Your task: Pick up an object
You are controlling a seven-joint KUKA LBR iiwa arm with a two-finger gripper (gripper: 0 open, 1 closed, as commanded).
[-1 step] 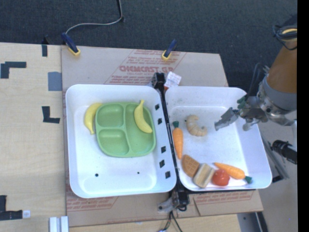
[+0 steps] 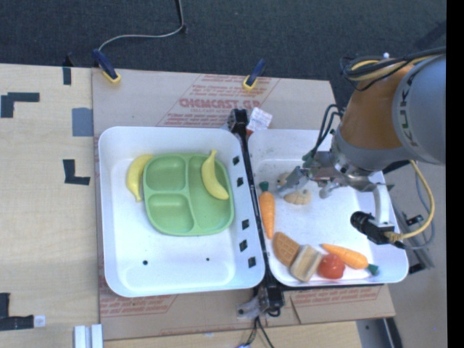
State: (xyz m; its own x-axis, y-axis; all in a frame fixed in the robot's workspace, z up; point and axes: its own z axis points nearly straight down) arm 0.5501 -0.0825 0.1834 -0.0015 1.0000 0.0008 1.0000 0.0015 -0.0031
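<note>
My gripper hangs low over the back of the right bin, open, with its fingers spread apart and nothing between them. A small beige food piece lies just below the left finger; whether they touch is unclear. An orange carrot lies along the bin's left wall. Near the front sit a brown bread slice, a pale bread chunk, a red tomato and a second carrot.
The left bin holds a green divided plate, with one banana on it and another banana at its left edge. A black divider separates the bins. Cables trail by the arm at right.
</note>
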